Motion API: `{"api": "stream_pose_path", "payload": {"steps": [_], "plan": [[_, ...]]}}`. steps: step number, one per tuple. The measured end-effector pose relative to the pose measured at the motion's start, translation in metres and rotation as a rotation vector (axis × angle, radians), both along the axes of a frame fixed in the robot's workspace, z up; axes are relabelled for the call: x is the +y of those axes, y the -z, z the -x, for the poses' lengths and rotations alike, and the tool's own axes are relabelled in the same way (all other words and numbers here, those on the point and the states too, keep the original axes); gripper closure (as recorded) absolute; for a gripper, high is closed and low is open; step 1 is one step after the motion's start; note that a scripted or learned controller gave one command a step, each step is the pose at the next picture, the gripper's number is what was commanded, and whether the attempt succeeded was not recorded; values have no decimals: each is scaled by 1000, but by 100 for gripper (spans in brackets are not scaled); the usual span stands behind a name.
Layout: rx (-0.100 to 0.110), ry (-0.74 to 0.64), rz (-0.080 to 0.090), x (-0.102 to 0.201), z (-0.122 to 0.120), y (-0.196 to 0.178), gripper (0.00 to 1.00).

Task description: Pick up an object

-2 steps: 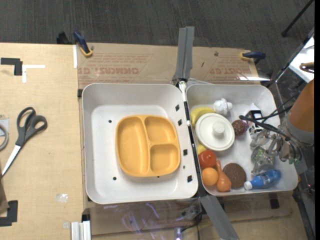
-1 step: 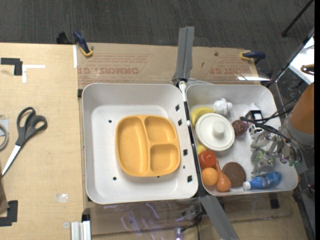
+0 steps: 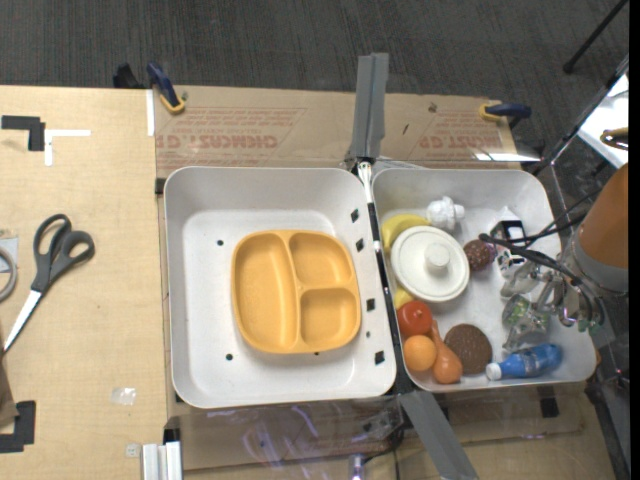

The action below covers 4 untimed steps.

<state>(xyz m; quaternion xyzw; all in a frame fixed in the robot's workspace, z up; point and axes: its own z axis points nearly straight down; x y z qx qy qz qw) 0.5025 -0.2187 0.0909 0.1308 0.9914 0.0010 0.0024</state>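
Two white bins sit side by side on the tabletop. The left bin (image 3: 190, 298) carries a yellow divided plate (image 3: 296, 290) at its centre. The right bin (image 3: 535, 193) is crowded: a white lidded bowl (image 3: 430, 262) near its left wall, a yellow item (image 3: 400, 228) behind it, a white figure (image 3: 444, 210) toward the far edge, a tomato (image 3: 414, 317) and two orange fruits (image 3: 432, 358) along the left wall, a brown round object (image 3: 467, 347) near the front edge, and a blue bottle (image 3: 527, 363) lying in the front right corner. The tool (image 3: 530, 298) hangs low at the bin's right side, just above the bottle — whether its fingers are spread or pressed together cannot be told. Scissors (image 3: 45, 263) lie at the tabletop's left edge.
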Motion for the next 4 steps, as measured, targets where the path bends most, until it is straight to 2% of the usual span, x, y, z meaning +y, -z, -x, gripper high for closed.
{"api": "stream_pose_path", "payload": {"steps": [2,3,4], "plan": [[1,20,-1,-1,1,1,0],[-5,-18,0,1,3,-1,0],[-2,-49,-1,2,1,0,0]]}}
